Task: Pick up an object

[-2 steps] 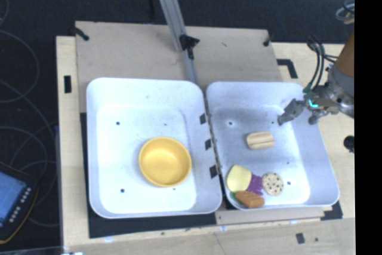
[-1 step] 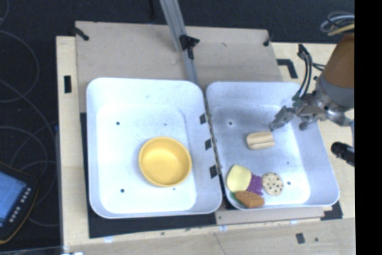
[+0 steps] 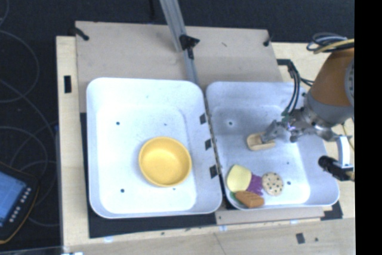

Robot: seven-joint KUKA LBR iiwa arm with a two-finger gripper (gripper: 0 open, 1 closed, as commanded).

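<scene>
In the right bin (image 3: 239, 104) lies a small tan block (image 3: 257, 142) near the middle. My gripper (image 3: 274, 131) reaches in from the right and sits right at the block's right end, touching or nearly touching it. At the bin's front stands a cluster: a yellow-green piece (image 3: 239, 177), a purple piece (image 3: 256, 183), a round spotted cookie (image 3: 272, 183) and an orange-brown piece (image 3: 249, 199). The left bin (image 3: 119, 98) holds a yellow bowl (image 3: 165, 160).
A grey metal pole (image 3: 173, 15) slants from the top of the view down to the gap between the bins. Cables (image 3: 292, 89) hang by the arm at the right bin's far right corner.
</scene>
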